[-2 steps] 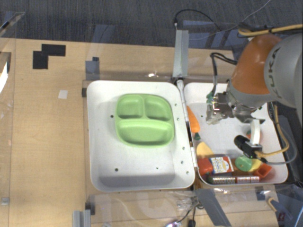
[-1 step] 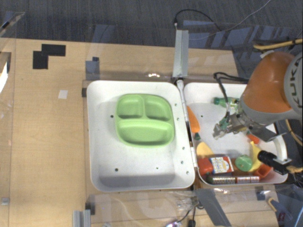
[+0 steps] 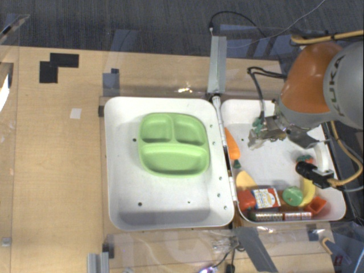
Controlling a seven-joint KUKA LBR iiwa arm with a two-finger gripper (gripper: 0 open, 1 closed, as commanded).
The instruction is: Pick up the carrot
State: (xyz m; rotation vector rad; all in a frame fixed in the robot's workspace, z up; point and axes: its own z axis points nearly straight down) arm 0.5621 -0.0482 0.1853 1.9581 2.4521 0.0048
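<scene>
**Hovering beside the carrot in the right bin**

Reaching in from the right, the grey arm point(image 3: 341, 90) with its orange band comes over the far half of the right bin point(image 3: 239, 110). Its gripper point(image 3: 257, 135) hangs above bare white floor there. Whether the pincer is released or clenched cannot be told from this angle, and nothing can be seen grasped in it.

The carrot point(image 3: 231, 144) lies in the same bin, hard against the left wall. It runs lengthwise from far to near, with its thicker end nearer the camera. It sits just left of the gripper and apart from it, with a strip of white floor between the two. A small dark green bit point(image 3: 236, 165) lies just beyond the carrot's near end; what it is cannot be made out.

Along the near wall of the right bin other things crowd together. A yellow piece point(image 3: 244, 179) is at the left, and a red bottle with a pale label point(image 3: 263, 198) lies on its side next to it. A green round thing point(image 3: 293, 196) and a banana point(image 3: 309, 191) are further right, and an orange-red thing point(image 3: 318, 205) sits in the near right corner. A dark red bar point(image 3: 281, 215) lies along the wall in front of the bottle.

The left bin point(image 3: 116, 152) holds a green divided plate point(image 3: 173, 144), set towards its far side. The plate has two small compartments on its far side and one long compartment on its near side. Both bins rest on the wooden bench point(image 3: 57, 181).
</scene>
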